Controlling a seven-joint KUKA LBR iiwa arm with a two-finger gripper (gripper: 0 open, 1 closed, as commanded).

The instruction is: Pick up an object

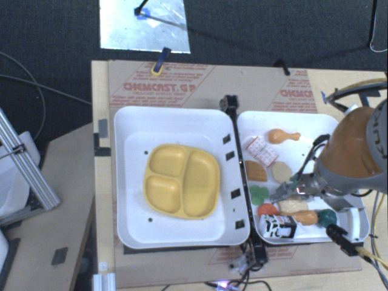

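The right white bin (315, 119) holds several toy foods: an orange drumstick (283, 136), a red-and-white packet (262, 151), a brown slice (256, 172), a pale round piece (280, 172), a green piece (259, 194), a red tomato (266, 210), a beige roll (293, 206), an orange piece (307, 218), a dark green ball (328, 217) and a black-and-white box (280, 228). My gripper (285, 191) is low inside this bin, just above the beige roll and right of the green piece. The arm's orange band (357, 144) covers the bin's right side.
The left white bin (130, 126) holds a yellow divided plate (182, 180). A black clip rail (237, 162) runs between the bins. Cardboard (200, 83) lies under both. Cables (345, 93) loop at the right edge.
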